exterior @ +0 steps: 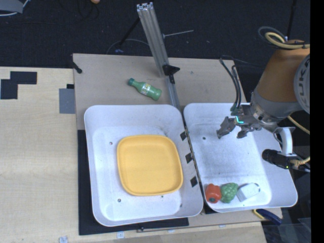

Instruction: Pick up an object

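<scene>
Nearest the camera, along the front wall of the right bin (283, 199), three small things are seen in a row: a red object (212, 193), a green bumpy object (229, 192) touching it, and a white object (248, 191) just beside the green one. All three are lying on the bin floor, untouched. Left of the right bin, a yellow square plate (149, 164) is laid flat in the middle of the left bin (96, 135). Farther back over the right bin, well apart from the three objects, the gripper (235, 129) is held above the bare floor near the bin's rear half. Its fingers are spread apart, and nothing is gripped between them. Beyond the bins, on the bench behind the left bin, a green bottle (145, 89) is lying on its side beside a slanted metal rail (157, 39).
</scene>
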{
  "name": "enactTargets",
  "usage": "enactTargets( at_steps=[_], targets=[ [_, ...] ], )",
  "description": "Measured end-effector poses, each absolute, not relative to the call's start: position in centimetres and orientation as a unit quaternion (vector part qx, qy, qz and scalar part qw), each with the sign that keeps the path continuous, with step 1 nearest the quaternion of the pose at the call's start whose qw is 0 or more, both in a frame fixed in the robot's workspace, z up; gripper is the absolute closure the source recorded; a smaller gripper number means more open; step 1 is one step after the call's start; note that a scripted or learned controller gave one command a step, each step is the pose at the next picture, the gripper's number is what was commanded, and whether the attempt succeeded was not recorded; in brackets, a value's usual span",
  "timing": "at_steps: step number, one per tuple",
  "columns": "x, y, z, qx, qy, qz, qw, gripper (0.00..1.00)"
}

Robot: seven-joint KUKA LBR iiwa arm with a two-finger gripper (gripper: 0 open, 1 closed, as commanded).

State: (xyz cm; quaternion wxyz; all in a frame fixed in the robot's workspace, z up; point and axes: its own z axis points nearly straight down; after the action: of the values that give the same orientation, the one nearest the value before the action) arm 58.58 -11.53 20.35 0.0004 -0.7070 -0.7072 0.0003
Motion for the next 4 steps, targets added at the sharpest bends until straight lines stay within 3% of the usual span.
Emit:
enactTargets(
  at_steps=[1,3,4],
  targets=[
    [58.6,-11.5,20.3,-0.707,-0.707,0.0003,0.0,0.0],
    [58.4,-10.9,11.5,-0.707,-0.707,0.0014,0.002,0.0],
    [58.4,-10.9,9.1,-0.707,-0.707,0.0002,0.0,0.0]
  ],
)
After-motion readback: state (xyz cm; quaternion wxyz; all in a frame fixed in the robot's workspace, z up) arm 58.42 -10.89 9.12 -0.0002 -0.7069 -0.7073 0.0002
